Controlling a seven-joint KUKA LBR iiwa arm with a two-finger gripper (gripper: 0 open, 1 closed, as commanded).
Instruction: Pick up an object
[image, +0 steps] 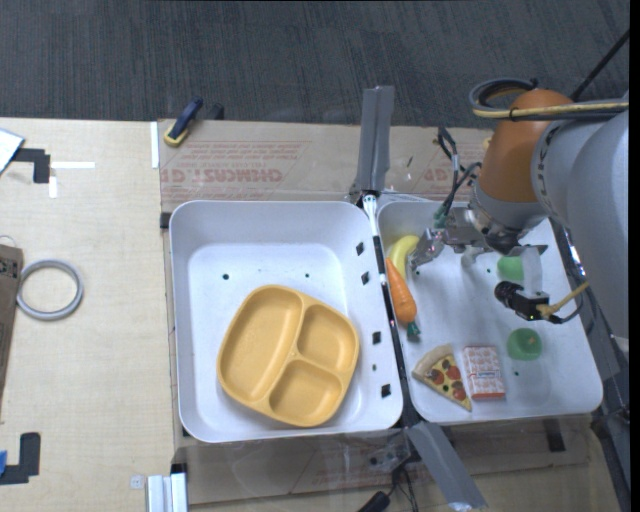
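Camera view looks down on two white bins side by side: the left bin (190, 300) carries a yellow divided plate (289, 354), and the right bin (585, 385) holds the loose pieces that the task can choose from. Along that bin's left wall a banana (401, 251) lies touching the top of a carrot (401, 292); nearer the front edge a pizza slice (444, 377) sits just beside a small red-and-white box (483, 372), and a green round piece (524, 343) rests a little to their right, with another pale green piece (513, 267) above it, partly behind the arm's cabling. The arm (520, 160) reaches in from the right over the far end of the right bin, and the gripper (432, 245) hangs close beside the banana's upper end. Whether it is spread or pressed together cannot be told at this size and angle, and nothing is seen between its tips, so nothing counts as picked up. By the look of it the step in hand is the approach, with the banana the likeliest target. The next move calls for lining up across the banana's narrow body and coming down clear of the bin wall and the carrot it touches.
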